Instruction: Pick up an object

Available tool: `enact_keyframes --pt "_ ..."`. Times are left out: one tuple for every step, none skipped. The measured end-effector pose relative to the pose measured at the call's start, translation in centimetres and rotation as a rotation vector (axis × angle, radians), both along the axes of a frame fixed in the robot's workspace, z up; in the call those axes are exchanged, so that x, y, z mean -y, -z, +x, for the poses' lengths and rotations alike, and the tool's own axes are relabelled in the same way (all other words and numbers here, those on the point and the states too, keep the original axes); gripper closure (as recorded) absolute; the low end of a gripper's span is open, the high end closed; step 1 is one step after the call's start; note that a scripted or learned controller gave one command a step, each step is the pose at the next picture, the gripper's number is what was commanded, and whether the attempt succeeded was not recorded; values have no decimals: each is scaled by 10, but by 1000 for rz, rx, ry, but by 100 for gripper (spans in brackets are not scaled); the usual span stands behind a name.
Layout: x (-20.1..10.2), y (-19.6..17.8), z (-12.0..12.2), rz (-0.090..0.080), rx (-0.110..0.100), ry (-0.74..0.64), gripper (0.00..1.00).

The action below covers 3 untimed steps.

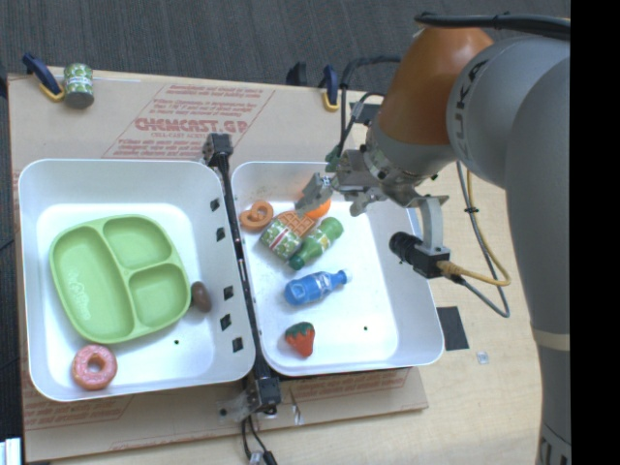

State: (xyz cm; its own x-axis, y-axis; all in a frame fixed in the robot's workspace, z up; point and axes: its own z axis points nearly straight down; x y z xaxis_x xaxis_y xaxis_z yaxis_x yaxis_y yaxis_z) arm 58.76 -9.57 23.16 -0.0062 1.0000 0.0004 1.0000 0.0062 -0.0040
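- Arm (484, 95) fills the upper right of the frame, grey with its orange band, wrist bent down over the top of the right bin (407, 342).
- Bins come next: the left bin (39, 201) holds a green divided tray (118, 277), a pink doughnut (94, 366) at its lower left, and a small brown lump (201, 296) against its right wall.
- Gripper (325, 194) hangs at the upper middle of the right bin, right over an orange piece (320, 204); from where I stand I can't tell whether the fingers are wide or closed, nor whether they have anything.
- Pickable things sit in a cluster just below and left of it: a red-and-green box (286, 232) touching a green bottle (318, 242), and an orange ring (257, 216) beside the box.
- Lower down, standing apart, lie a blue bottle (315, 286) and a strawberry (300, 338).
- To do this step well, I'd say it should settle on one target. The crowded box and green bottle look risky, since a finger could land on both and push them apart.
- The orange piece under the gripper seems the nearest choice; a straight descent with the fingers either side of its narrow width, closing only once low enough, would give the best hold.
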Motion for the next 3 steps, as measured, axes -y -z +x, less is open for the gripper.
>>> enact_keyframes --pt "-84 41 -84 0 -1 -2 0" --pt "-34 40 -107 -1 1 -1 0" --pt "18 141 -26 -1 0 0 0"
